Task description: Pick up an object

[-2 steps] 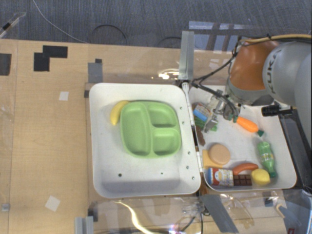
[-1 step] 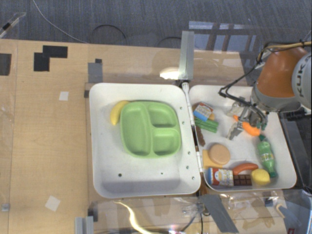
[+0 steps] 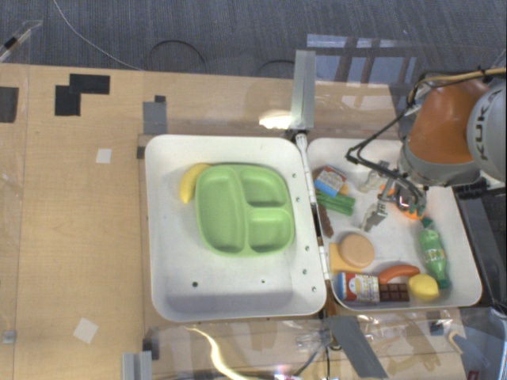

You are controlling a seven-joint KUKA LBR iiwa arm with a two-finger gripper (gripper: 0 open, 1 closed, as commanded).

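Nearest, the yellow plastic lemon lies untouched below the grey two-finger hand, whose fingers hang apart and empty above the shallow white right bin, so I judge descent and closing come next.

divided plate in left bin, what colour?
Light green; the divided plate shows clearly in the camera view, lying in the left bin beside a banana.

Light wooden table across most of the view, marked with black squares and small pale patches of tape. Beyond its far edge, grey ribbed carpet floor, crossed by a thin pale cable and a dark looped cable. Bright glare spot on the tabletop.
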